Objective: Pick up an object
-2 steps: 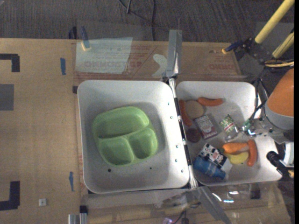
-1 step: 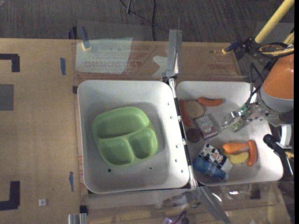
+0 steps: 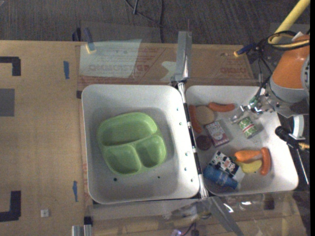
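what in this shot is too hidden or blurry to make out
- hand: camera view, small and blurred among metal parts over the right bin; open or shut is unclear.
- small can: label too small to read.
- purple packet: print too blurred to read.
- arm: cut off by the right edge.
- blue item: partly under the black-and-white box.

even, fairly bright overhead light; soft shadows along the left bin walls. glare on the clear sheet at top. image slightly soft and grainy, with dim corners.
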You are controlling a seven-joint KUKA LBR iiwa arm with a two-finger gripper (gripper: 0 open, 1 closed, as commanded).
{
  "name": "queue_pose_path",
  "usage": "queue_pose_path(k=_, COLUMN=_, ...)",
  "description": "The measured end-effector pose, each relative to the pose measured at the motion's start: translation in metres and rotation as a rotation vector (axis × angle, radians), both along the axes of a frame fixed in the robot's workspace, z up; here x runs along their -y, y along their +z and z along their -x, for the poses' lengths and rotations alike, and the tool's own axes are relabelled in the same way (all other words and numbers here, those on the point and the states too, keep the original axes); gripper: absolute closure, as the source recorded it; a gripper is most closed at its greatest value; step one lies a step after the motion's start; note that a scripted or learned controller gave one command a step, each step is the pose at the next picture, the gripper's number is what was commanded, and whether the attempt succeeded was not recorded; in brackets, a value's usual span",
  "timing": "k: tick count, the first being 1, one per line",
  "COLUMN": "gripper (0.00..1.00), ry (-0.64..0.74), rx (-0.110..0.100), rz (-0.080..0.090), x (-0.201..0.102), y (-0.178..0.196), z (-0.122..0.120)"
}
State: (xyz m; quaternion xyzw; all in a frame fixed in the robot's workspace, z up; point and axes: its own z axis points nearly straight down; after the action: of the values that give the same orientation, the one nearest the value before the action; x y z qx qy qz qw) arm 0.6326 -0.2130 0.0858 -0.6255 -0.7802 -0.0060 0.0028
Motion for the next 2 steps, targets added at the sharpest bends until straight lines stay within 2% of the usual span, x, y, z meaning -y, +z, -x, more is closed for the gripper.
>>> queue_pose_path(k=1, gripper=1.00, ry=0.000, rx=0.005, rz=0.011, x=0.0037, y=0.0124, z=-0.0009)
queue_pose_path(k=2, gripper=0.00, ry=0.001, rx=0.004, rz=0.006, x=0.0016, y=0.0120, z=-0.0011)
